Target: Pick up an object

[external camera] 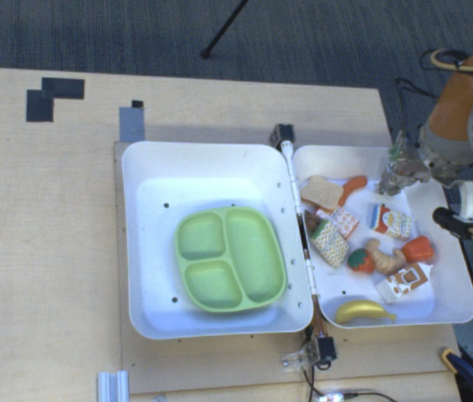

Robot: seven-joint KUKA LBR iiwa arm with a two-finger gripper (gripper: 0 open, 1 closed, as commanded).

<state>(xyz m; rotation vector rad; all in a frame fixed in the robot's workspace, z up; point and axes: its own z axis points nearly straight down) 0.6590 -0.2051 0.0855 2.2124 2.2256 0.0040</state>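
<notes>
Toys [370,249] lie heaped in the right bin [462,308], among them a banana [363,311] at the near edge, a carrot [353,188] beside a bread slice [323,193], and a small carton [391,222]. The gripper [399,177] hangs over that bin's far right corner, likely positioned for a grab, though whether its claw is wide or narrow cannot be told. The left bin [144,224] carries a green divided plate [230,259].

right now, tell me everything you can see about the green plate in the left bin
The green plate is a pale green, rounded-rectangle tray that looks like smooth plastic, split by raised ridges into three compartments: two smaller ones on the view's left and a long one on the right. It lies flat, slightly rotated, on the floor of the left bin, nothing in it, apart from the toy food.
</notes>
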